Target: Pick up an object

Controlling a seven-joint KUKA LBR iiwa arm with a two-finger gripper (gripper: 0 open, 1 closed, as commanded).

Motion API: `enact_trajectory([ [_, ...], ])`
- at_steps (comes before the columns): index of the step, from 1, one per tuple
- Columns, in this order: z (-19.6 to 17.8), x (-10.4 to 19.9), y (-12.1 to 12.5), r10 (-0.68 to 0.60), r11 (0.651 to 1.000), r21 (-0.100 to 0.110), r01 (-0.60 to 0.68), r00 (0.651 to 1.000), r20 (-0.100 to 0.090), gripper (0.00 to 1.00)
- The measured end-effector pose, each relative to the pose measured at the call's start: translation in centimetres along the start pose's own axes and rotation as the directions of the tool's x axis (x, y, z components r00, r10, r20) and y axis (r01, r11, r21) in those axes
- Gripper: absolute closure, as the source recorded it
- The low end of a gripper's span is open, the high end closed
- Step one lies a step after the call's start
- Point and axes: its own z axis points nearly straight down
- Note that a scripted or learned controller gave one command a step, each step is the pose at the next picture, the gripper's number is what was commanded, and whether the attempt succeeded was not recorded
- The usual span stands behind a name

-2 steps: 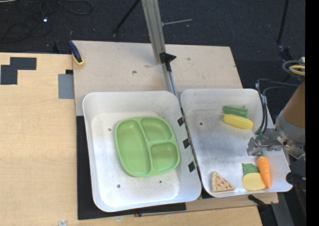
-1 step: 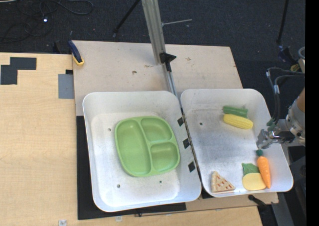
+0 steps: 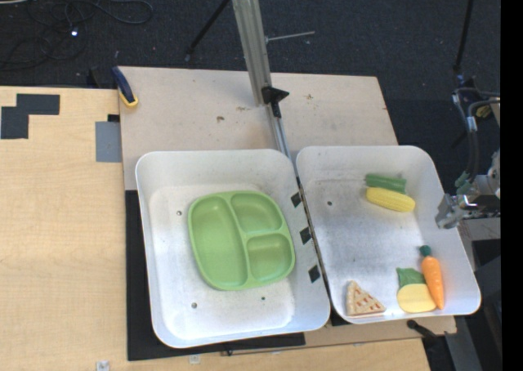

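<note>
Four toys lie untouched in the right bin (image 3: pixel 327 239): corn cob (image 3: pixel 389 197), carrot (image 3: pixel 433 279), yellow piece (image 3: pixel 416 298), waffle wedge (image 3: pixel 363 300). Nothing is lifted yet. The gripper (image 3: pixel 459 207) sits at the bin's right rim, its state impossible to tell.

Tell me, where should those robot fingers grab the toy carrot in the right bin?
Probably across the middle of the carrot's orange body, coming straight down from above. It lies flat and slender, green top away from the camera, tip toward the near rim. The yellow piece touches its left side, so the fingers should close higher up where both flanks look free.
</note>
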Motion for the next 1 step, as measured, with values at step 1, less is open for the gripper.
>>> enact_trajectory([
  [1, 1.60, 5.14, 1.62, -0.004, 1.000, 0.006, 0.004, 1.000, -0.004, 1.00],
])
